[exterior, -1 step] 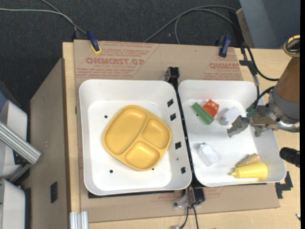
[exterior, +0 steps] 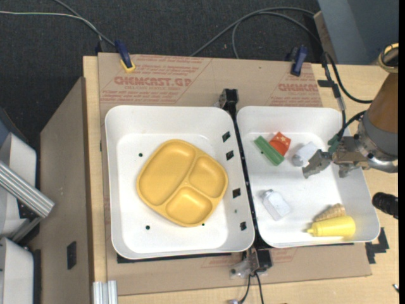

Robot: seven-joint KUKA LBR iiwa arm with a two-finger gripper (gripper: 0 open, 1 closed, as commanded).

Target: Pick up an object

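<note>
Here, in the camera view, the gripper (exterior: 319, 162) hangs low over the right bin (exterior: 354, 233), reaching in from the right side, and its dark fingers (exterior: 314, 166) stand a little apart with nothing between them. The nearest thing to pick is a pale grey lump (exterior: 304, 153), which lies just to the left of the fingertips and a shade farther back, touching them or close to it; I cannot tell which. Its shape is roundish, so no long axis matters much. Just beyond it to the left sit a red-orange block (exterior: 280, 144) and a green stick (exterior: 269, 151), the stick lying slantwise from far-left to near-right. A small white box (exterior: 275, 203) rests nearer, toward the bin's left wall, and a yellow bottle (exterior: 332, 226) lies along the near right corner, its long axis left to right. The left bin (exterior: 120, 170) holds a yellow divided plate (exterior: 182, 182), well apart from the gripper. My guess is the grey lump is the target, needing a short shift left.
</note>
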